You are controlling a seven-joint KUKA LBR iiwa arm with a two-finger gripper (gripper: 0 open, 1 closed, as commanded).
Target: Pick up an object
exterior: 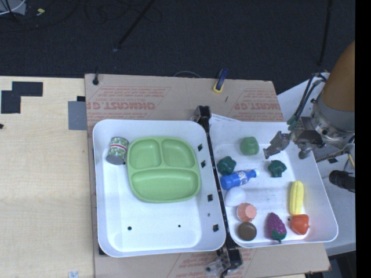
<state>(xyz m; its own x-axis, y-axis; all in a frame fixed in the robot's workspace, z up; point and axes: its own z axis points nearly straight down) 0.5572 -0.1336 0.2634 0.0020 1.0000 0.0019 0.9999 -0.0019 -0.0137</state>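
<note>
Now, tool [290, 145] spread wide over right bin [324, 201], near far edge, beside green broccoli [277, 168].

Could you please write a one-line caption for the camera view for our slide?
Gripper open above the right bin of toy foods; green tray in the left bin.

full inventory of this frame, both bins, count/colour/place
left bin: 1, white, view's left
divided plate: 1, green, left bin
can: 1, green label, left of plate
right bin: 1, white
round piece: 1, green, top
broccoli pieces: 2, dark green, middle
bottle: 1, blue, lying
corn: 1, yellow
tomato: 1, red, bottom right
eggplant: 1, purple
disc: 1, pink
brown ball: 1, bottom
clamp: 1, blue-yellow, board edge
gripper: 1, over right bin, open
</note>
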